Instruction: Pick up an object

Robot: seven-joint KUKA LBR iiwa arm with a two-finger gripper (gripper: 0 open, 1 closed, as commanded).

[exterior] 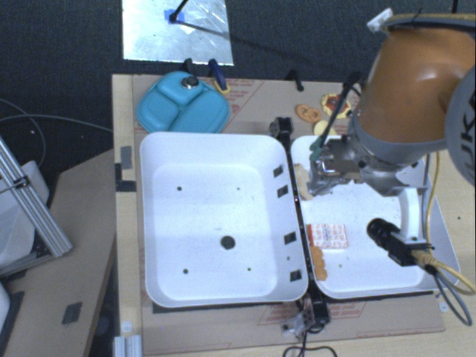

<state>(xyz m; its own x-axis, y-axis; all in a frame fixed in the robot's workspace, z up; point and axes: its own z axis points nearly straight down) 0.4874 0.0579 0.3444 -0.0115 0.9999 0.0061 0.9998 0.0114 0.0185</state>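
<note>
Dark carpet around table (pixel 245 95) with two white bins. Gripper (pixel 321 175) low over right bin (pixel 372 277), upper left part; fingers' spread unclear. Red-white packet (pixel 328 235) and orange pieces (pixel 318 259) lie below it, near divider. Left bin (pixel 216 222) alongside. Blue tray (pixel 183 104) behind.

You look down from one fixed camera above the bench (pixel 245 320), tilted so its far edge runs along the top. Both bins fit in frame, left bin (pixel 216 218) central, right bin (pixel 364 274) partly behind the arm (pixel 416 88).
</note>
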